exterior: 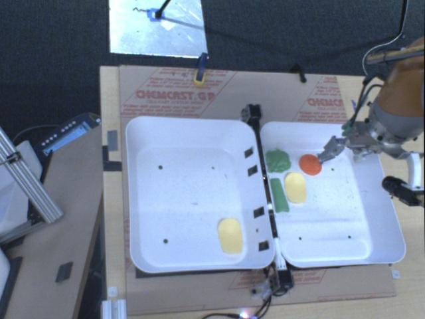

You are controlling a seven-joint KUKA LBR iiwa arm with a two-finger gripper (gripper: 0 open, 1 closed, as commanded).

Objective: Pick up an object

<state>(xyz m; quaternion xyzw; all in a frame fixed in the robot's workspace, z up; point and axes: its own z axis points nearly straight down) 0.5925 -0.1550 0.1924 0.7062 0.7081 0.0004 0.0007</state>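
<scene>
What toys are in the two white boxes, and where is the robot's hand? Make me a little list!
left bin: one pale yellow piece near its front right corner
right bin: orange round piece, green leafy piece, green stick, yellow piece
gripper: over the right bin, tip right beside the orange round piece
holding something: cannot tell
arm: reaches in from the right

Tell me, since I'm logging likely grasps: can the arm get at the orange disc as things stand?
Probably yes. The gripper sits right beside the orange disc in the right bin, nothing lies over it, and the yellow piece lies apart below.
</scene>
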